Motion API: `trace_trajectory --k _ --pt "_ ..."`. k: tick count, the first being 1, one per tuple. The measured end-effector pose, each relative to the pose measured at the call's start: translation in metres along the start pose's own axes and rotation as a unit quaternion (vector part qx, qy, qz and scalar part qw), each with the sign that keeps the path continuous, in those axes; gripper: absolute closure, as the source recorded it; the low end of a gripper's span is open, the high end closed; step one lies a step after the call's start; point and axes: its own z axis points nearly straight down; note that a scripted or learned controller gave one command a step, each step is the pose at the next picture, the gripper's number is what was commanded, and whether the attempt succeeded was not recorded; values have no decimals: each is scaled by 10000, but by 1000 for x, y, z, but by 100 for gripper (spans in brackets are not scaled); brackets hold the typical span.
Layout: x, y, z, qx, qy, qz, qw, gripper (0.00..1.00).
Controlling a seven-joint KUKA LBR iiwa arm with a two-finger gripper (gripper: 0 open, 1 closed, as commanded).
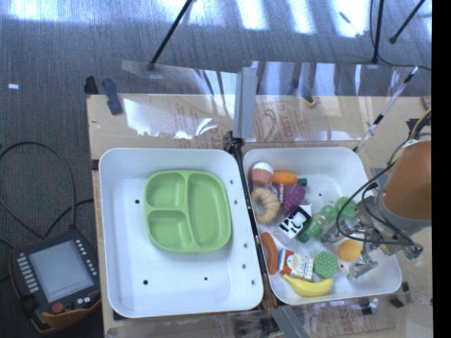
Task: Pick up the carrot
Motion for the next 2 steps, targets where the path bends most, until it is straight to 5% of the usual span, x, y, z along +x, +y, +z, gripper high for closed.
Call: trace_trajectory --k 1,2 --pt "-2 2 -6 -27 10 -18 10000 100" --pt "-2 2 -6 -28 11 -20 10000 0"
